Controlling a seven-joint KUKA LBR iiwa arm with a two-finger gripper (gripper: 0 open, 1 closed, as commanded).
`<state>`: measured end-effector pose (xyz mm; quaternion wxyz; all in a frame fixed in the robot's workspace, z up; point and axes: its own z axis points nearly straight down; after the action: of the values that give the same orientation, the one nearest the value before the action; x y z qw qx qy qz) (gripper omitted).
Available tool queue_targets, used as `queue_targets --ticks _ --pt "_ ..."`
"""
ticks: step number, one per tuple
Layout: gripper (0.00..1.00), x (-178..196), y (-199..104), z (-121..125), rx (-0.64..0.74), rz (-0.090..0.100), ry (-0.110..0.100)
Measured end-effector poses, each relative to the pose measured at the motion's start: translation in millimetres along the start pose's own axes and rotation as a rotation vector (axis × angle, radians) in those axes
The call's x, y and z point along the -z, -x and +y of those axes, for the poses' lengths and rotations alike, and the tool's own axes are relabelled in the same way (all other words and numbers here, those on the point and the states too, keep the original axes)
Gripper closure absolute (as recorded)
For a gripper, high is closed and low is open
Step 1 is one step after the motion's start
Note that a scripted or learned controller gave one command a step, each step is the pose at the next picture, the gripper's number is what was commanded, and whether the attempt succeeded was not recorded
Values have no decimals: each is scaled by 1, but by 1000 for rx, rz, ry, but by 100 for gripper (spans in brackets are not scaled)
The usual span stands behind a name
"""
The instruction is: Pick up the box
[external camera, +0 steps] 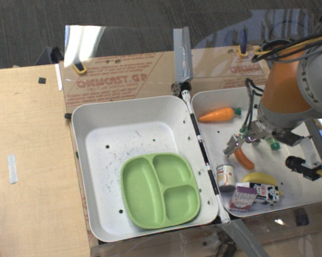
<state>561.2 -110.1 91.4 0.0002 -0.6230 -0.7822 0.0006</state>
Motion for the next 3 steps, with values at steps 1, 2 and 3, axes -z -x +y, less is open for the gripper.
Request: queue_targets --ticks 1,2,3 --pt "0 0 42 61 6 -1 1" --pt "0 0 1 13 48 0 0" --pt "0 -6 15 91 64 4 -20"
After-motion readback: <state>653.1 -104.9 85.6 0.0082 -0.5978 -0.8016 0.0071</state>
